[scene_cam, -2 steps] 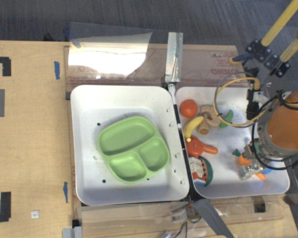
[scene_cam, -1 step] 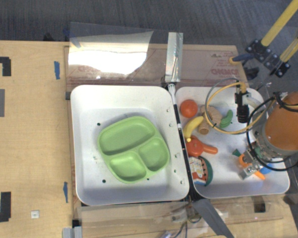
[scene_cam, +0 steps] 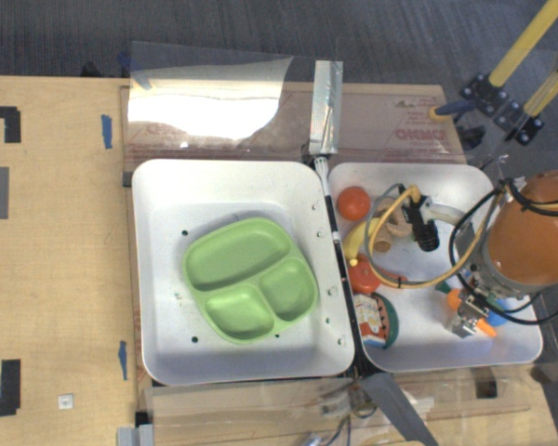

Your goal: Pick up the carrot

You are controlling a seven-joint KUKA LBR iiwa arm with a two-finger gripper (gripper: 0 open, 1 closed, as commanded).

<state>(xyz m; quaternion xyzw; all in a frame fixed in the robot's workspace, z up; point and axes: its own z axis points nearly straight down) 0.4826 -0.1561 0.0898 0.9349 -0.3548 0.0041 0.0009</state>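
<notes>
Two shallow white plastic bins side by side on the tan wooden desk (scene_cam: 46, 249): left bin (scene_cam: 158, 193) and right bin (scene_cam: 521, 347), both smooth, glossy and round-cornered.

Small orange plastic carrot (scene_cam: 455, 297) at the near right of the right bin, lying at a slant, partly covered by the grey metal two-finger gripper (scene_cam: 467, 321) low over it. Orange visible on either side of the gripper. Cannot tell whether the jaws stand wide, narrow or closed on the carrot: too small and blurred.

Several likely ways to fail from here:
- Smooth, tapered, hard-looking carrot, so liable to squirt out of the jaws if pinched off-centre or near its thin end.
- Slick bin floor, so liable to let the carrot swivel or slide away if touched on one side first.
- Carrot near the right bin's near wall, with little room there; some risk of shoving it against the rim.
- Thin black cable (scene_cam: 458, 240) looping just beside the grey arm with its orange band (scene_cam: 539, 230), so a possible snag on the way up.

Further left in the right bin, well apart from the carrot:
- round orange-red ball (scene_cam: 353, 203)
- curved yellow banana-shaped toy (scene_cam: 355, 242)
- round printed tin (scene_cam: 379, 321)

Similar orange tones there, so perhaps a source of confusion. In the left bin, a matte light-green three-compartment plastic plate (scene_cam: 251, 277).
</notes>
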